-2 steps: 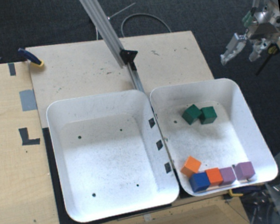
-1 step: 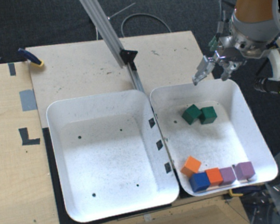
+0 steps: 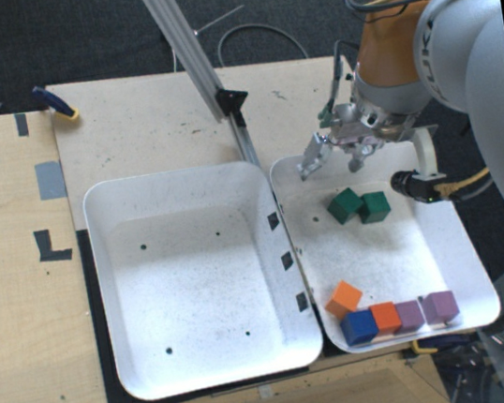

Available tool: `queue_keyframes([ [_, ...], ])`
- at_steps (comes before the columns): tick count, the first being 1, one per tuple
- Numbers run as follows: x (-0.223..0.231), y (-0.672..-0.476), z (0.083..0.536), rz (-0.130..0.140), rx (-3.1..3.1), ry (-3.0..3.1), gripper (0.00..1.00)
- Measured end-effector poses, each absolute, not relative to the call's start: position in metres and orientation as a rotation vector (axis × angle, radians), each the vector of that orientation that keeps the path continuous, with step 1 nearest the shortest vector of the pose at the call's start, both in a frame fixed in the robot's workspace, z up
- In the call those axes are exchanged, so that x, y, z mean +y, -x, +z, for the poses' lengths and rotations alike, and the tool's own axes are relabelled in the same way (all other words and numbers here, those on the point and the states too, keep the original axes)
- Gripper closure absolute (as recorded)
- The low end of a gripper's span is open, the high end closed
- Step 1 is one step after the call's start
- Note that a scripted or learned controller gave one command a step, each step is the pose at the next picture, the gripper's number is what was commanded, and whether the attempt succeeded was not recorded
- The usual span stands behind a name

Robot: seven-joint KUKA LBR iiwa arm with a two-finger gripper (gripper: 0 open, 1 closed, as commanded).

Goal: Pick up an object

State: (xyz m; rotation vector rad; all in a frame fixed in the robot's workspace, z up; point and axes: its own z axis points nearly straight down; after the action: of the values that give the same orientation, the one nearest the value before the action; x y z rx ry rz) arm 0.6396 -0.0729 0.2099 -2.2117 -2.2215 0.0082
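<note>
My gripper [image 3: 332, 163] hangs open over the far end of the right bin [image 3: 449, 250], its two fingers spread with nothing between them. Just below it, two green blocks [image 3: 359, 205] lie side by side on the bin floor. At the near end of the same bin an orange block [image 3: 345, 297] rests above a row made of a blue block [image 3: 358, 326], a second orange block [image 3: 386, 318] and two purple blocks [image 3: 427, 310].
The left bin [image 3: 193, 276] lies beside the right one. A slanted metal pole [image 3: 201, 61] crosses the bench behind the bins. A black cable [image 3: 255, 39] loops at the far edge. A blue and yellow clamp [image 3: 56, 102] sits at the far left.
</note>
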Motion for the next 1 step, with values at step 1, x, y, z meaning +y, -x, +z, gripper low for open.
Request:
queue_keyframes([
  [1, -0.1276, -0.5762, 0.2571, 0.004, -2.217, 2.228, 0.00],
])
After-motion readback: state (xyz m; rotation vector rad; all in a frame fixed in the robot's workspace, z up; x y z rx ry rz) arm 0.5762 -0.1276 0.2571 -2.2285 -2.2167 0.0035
